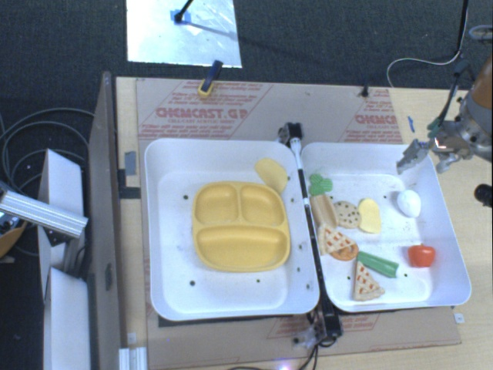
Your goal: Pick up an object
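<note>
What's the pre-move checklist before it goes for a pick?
1. Gripper over the right bin, at its far right corner: ok.
2. Nothing between its fingers: ok.
3. Finger opening: cannot tell.
4. Nearest target, white egg, lies apart from the other items: ok.
5. Red tomato also free-standing: ok.
6. Waffle piece and cracker are crowded together: not ok for a clean grasp.

bright, even overhead light; the white bins [231,299] glare slightly, shadows stay soft, and the picture is mildly grainy.
</note>
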